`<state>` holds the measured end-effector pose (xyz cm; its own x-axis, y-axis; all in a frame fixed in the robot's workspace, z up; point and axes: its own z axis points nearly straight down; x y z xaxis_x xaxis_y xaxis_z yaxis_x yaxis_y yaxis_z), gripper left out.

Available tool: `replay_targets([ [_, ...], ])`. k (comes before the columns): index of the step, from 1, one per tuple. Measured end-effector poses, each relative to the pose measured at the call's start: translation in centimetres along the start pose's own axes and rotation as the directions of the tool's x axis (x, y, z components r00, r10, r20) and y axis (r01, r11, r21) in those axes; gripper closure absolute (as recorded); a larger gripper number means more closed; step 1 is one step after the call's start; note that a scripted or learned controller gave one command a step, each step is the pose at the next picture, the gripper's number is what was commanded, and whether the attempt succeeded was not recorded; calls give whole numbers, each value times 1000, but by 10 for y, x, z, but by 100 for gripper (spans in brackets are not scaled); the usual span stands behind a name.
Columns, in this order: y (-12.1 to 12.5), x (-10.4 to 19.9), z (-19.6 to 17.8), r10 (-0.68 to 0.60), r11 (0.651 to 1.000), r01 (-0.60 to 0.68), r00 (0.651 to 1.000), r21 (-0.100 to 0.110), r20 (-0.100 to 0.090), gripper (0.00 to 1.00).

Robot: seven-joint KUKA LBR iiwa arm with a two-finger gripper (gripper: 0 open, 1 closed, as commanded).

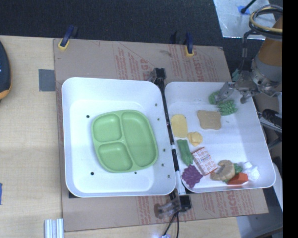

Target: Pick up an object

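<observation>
Claw at far right corner of right-hand shallow white plastic bin, hung from grey arm with orange band reaching in from the right. Set low over bunch of green leafy plastic toy food, touching or just above it; cannot tell which. Cannot tell how wide the claw is open, nor whether anything is gripped.

Leafy toy food on the bin floor in that same far right corner.

Others in same bin:
- flat tan toy bread slice, just near-left of the leafy bunch
- pale yellow oblong toy piece, by the left wall
- small yellow lump, just beside it
- green pod-shaped toy, against the left wall
- red-and-white printed packet, mid near side
- purple toy grape cluster, near left corner
- brown rounded toy and red toy piece, touching, near right corner

Left-hand shallow white plastic bin: light green three-compartment plastic plate, flat, central.

Both bins on brown cardboard sheet, clipped to wooden bench at the far edge.
</observation>
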<state>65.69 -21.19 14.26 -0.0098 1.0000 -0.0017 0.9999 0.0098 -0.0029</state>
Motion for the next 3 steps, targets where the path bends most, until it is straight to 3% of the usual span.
replay_targets([
  [1, 1, 0, -11, -4, 1000, 4, 1000, -2, 3, 100],
  [2, 1, 0, -11, -6, 1000, 6, 1000, -1, 2, 0],
  [3, -3, 81, -15, -2, 1000, 2, 1000, 1, -5, 0],
])
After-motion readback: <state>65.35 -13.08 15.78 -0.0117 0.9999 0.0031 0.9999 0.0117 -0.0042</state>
